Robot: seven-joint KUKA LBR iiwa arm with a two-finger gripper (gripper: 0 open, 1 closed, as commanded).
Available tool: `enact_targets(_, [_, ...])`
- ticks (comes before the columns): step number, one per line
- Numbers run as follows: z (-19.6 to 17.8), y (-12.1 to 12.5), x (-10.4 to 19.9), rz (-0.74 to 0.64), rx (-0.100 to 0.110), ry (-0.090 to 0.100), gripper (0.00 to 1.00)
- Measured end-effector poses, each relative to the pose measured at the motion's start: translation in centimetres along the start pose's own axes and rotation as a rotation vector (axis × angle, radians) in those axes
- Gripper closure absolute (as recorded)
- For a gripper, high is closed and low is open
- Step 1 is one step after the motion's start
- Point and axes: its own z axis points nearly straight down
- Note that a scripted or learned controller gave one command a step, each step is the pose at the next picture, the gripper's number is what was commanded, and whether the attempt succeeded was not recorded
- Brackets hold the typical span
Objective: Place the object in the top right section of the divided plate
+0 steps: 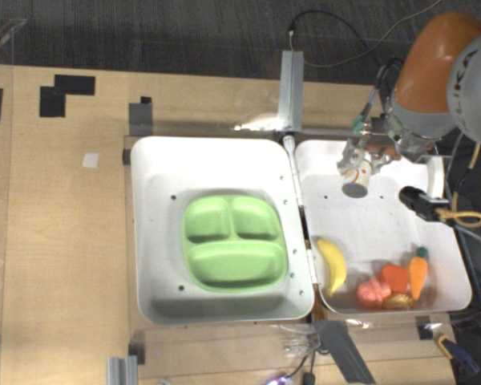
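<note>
A green divided plate (234,241) lies in the middle of the left bin (156,215), with two small sections at its far side and one wide section at the near side. My gripper (357,167) hangs over the far part of the right bin (329,163), well away from the plate. Nothing can be seen held in it. At the near end of the right bin lie a banana (333,265), a pink toy food piece (373,292), a red-orange piece (394,277), a carrot (418,274) and a small brown piece (398,301).
A metal post (291,91) stands behind the wall between the two bins. The grey arm with its orange band (437,62) comes in from the upper right. Wooden bench surface lies to the left of the bins.
</note>
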Motion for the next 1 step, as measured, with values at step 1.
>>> enact_targets(1, [0.14, -5.49, 2.45, -0.228, 0.002, -0.002, 1.00])
